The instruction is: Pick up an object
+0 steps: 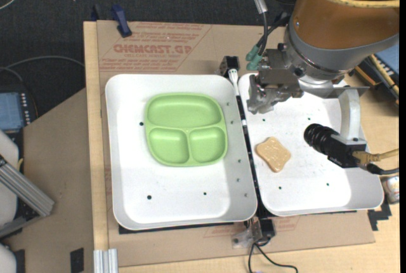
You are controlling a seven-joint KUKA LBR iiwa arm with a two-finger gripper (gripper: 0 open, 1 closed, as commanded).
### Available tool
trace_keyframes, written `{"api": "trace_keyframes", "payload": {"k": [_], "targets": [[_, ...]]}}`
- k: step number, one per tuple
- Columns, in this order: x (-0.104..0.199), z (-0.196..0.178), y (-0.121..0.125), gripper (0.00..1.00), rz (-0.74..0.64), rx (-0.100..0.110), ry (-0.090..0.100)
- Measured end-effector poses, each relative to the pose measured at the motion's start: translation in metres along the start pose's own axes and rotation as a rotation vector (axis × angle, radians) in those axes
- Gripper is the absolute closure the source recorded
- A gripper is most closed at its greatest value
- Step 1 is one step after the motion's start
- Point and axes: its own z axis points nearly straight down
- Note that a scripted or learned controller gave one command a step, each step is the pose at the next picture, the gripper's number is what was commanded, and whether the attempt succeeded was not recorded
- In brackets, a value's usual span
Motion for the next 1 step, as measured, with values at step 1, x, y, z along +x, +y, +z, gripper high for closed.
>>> {"api": "trace_keyframes", "payload": {"k": [1], "targets": [[-0.0336,-0.0103,0.0008,1.0,0.005,-0.01,0.0]]}}
